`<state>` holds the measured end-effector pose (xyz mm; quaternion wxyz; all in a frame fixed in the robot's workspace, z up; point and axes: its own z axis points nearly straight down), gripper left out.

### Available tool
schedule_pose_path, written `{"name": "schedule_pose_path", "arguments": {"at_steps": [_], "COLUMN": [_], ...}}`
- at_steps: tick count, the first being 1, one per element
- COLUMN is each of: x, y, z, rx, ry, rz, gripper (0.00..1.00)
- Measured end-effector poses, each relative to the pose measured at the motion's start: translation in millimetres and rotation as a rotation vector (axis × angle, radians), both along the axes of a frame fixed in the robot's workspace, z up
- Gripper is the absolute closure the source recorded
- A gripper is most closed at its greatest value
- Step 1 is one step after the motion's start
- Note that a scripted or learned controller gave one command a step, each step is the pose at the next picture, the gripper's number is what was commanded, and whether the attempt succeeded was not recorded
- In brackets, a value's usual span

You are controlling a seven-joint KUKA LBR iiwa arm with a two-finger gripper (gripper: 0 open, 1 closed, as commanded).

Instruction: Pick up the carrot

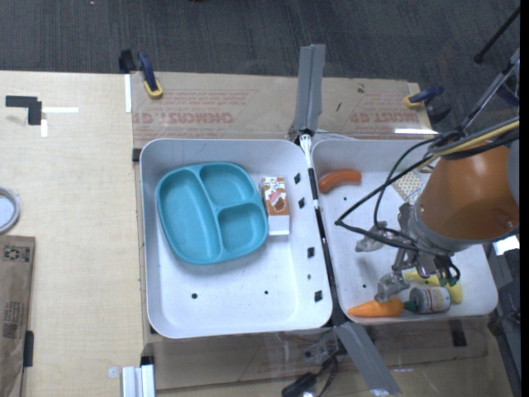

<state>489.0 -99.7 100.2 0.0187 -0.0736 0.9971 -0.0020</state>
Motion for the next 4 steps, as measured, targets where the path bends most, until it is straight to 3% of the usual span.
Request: {"name": "schedule_pose_path", "arguments": {"at_steps": [1,2,3,4], "x": [-3,-1,3,5], "y": [0,0,-18,-25], "z": [7,8,-2,-2], "rx": [0.001,0.001,-0.005,-0.014], "ry": [0.012,0.007,0.005,0.008], "rz": [-0.005,-0.005,0.181,0.503], "gripper": [1.0,0.0,0.0,0.0]}}
